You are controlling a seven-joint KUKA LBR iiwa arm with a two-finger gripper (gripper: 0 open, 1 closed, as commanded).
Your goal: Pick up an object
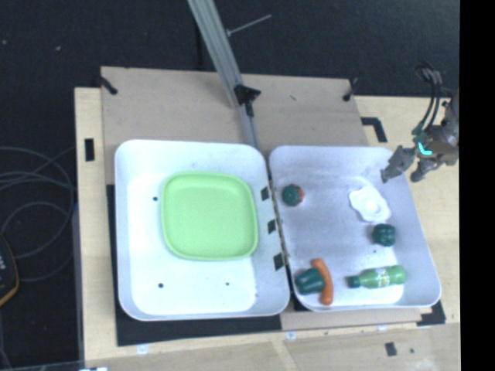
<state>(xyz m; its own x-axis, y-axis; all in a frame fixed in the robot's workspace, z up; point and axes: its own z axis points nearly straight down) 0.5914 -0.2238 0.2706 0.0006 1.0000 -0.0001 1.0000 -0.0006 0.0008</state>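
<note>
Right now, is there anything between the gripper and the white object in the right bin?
Nothing visible does. The gripper hangs over the right bin's upper right rim, with open fingers, and the white object lies just below and left of it. The dark green block sits beyond the white object.

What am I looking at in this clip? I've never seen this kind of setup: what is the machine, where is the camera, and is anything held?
One fixed camera looks down at a slant on a bench bearing two shallow white bins. The left bin holds a green plate. The right bin holds a small dark green ball, a white crumpled item, a dark green object, a green bottle and an orange carrot-like piece beside another green piece. The robot arm's end effector hangs at the right bin's upper right corner, with nothing between its fingers.
</note>
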